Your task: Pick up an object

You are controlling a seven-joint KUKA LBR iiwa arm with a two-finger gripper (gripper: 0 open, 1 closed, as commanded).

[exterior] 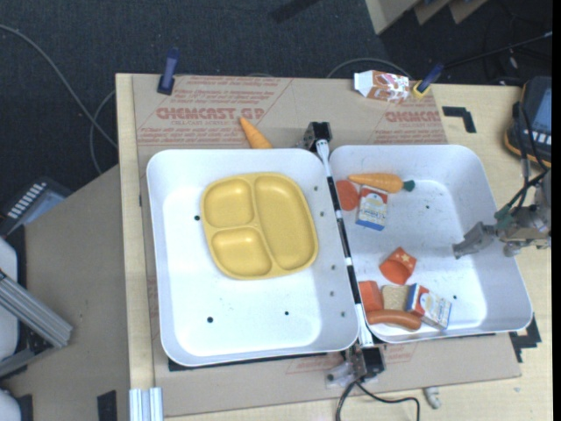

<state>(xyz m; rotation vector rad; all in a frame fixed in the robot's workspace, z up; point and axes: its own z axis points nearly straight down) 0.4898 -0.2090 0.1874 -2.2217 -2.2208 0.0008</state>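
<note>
The gripper (465, 244) sits low over the right side of the right bin (469, 174), entering from the right edge. Whether it is open or closed cannot be determined; nothing is visibly held.

To the gripper's left, near the bin's centre, lies a small red-orange block (399, 266). Below and left of the gripper, in the bin's lower left corner, a cluster lies together: a red piece (370, 295), a tan slice (396, 298), a small carton (434, 307) and a sausage (394, 320) along the bottom wall. Up and left of the gripper lie a toy carrot (377, 182) and, just below it, a second small carton (372, 209).

Farther left, the left bin (175, 261) holds a yellow divided plate (259, 224). Beyond the bins, on the cardboard bench top (210, 112), an orange carrot-like piece (254, 134) rests near the left bin's upper edge, and a third carton (381, 84) lies above the right bin.
</note>
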